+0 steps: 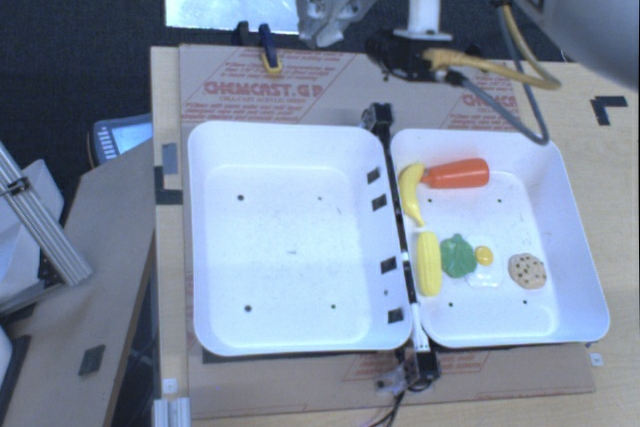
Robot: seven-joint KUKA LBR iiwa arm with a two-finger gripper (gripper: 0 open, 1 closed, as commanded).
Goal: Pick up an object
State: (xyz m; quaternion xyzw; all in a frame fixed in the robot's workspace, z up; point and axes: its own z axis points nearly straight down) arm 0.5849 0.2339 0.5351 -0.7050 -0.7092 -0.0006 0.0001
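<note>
Bench w/ a brown printed board (pixel 300 87) under two white bins, dark floor beyond. Landmark: black hinge strip (pixel 392 215) between the bins. Left of it, the left bin (pixel 215 150). Right of it, the right bin (pixel 570 205) holds all candidates: banana (pixel 411 192) just beside the strip, carrot (pixel 457 173) touching the banana's upper end, corn cob (pixel 428 262) below the banana, green leafy piece (pixel 459 256) just beside the corn, fried egg (pixel 483 260) next to that, cookie (pixel 527 271) farthest right. Items lie loose and clustered, prob. so a programmed grab meets something. Gripper (pixel 322 20) hangs well above and behind the strip, over the board's far edge, nothing between its fingers; how wide they stand can't be told. Judged: pick not yet begun.
</note>
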